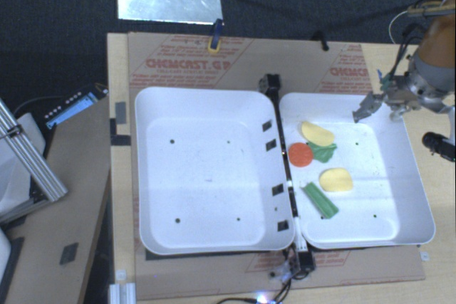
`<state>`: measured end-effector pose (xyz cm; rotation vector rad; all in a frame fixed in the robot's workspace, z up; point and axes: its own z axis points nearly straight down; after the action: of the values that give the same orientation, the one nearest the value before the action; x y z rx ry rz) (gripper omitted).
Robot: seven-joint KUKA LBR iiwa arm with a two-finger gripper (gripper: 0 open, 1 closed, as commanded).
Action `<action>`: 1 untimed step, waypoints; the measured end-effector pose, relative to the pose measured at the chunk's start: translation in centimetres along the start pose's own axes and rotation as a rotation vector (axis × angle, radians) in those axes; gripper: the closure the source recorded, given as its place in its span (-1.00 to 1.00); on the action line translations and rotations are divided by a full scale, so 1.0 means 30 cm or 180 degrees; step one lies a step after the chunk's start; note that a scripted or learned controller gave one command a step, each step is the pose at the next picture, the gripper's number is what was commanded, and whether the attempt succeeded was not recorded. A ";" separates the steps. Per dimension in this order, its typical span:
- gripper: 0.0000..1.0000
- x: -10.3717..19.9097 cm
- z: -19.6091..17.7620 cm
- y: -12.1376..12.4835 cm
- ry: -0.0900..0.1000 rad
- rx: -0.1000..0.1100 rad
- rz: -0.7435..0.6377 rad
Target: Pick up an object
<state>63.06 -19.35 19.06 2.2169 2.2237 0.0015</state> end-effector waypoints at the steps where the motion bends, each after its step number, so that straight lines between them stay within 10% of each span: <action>1: -1.00 0.154 0.333 -0.014 0.0014 0.0026 -0.0015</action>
<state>62.64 -14.74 9.06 2.2180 2.2352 -0.0028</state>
